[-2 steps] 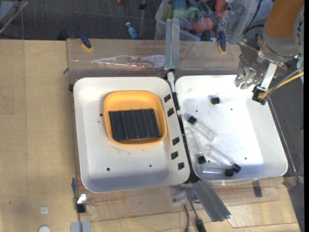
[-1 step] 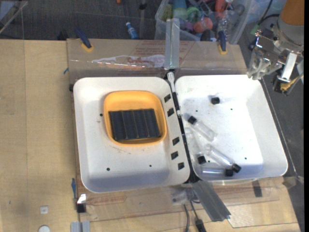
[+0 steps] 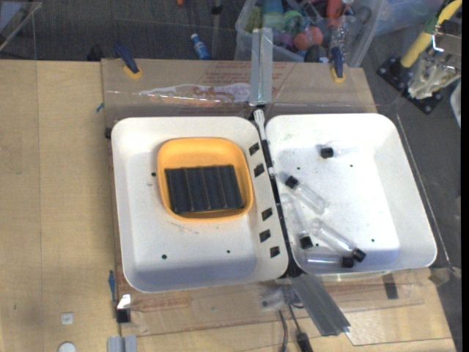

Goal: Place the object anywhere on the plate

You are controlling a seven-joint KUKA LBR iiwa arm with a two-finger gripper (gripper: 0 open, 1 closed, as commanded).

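Note:
An orange plate (image 3: 170, 155) with rounded corners lies in the left white bin (image 3: 139, 255), toward its back. A dark ribbed rectangular object (image 3: 204, 188) lies flat on the plate and covers most of its middle. In the right white bin (image 3: 385, 189) lie clear plastic tubes with black caps: one near the divider (image 3: 304, 194), another at the front (image 3: 331, 243). A small black cap (image 3: 326, 152) sits alone toward the back of that bin.
Where the two bins meet, a row of black clips (image 3: 264, 193) runs front to back. A metal post (image 3: 258, 68) stands behind the bins. A clear tub of colourful toys (image 3: 315, 13) sits beyond the bench. Blue clamps (image 3: 129, 63) hold the back edge.

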